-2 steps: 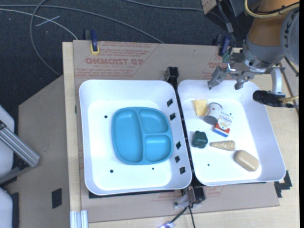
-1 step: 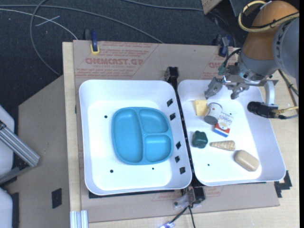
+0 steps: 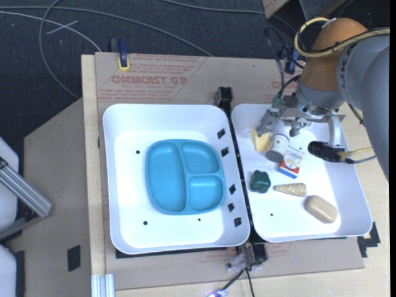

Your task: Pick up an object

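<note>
Right bin (image 3: 291, 224), upper left part: yellow piece (image 3: 264, 142), partly covered by the gripper (image 3: 283, 124) from above; its shape is hard to make out. It lies just below and left of the gripper. Cannot tell whether the gripper is open or closed, and nothing can be seen gripped in it.

White cylinder (image 3: 278, 147) touches the yellow piece on its right, also partly under the gripper. Small red, white and blue packet (image 3: 291, 161) sits just beside the cylinder; its print is too small to read. Nearer the camera: dark green lump (image 3: 260, 181), ridged tan cone (image 3: 290, 189), tan oval (image 3: 320, 208).

Left bin (image 3: 124, 166): blue divided plate (image 3: 184, 176).
</note>
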You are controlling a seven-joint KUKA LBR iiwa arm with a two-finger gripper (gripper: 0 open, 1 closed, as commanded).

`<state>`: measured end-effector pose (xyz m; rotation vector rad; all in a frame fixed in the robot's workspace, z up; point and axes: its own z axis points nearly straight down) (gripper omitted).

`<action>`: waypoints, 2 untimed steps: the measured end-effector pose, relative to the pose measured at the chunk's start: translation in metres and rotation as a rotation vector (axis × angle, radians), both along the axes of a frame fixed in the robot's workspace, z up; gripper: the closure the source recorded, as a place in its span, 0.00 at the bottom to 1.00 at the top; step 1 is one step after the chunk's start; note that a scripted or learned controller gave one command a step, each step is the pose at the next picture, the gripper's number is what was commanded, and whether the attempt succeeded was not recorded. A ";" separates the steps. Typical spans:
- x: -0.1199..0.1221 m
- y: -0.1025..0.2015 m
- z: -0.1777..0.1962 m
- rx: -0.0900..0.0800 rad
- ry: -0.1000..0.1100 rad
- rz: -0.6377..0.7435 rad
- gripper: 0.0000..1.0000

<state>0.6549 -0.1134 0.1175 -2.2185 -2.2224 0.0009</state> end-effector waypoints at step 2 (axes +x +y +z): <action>0.006 0.001 -0.013 0.002 -0.015 0.001 1.00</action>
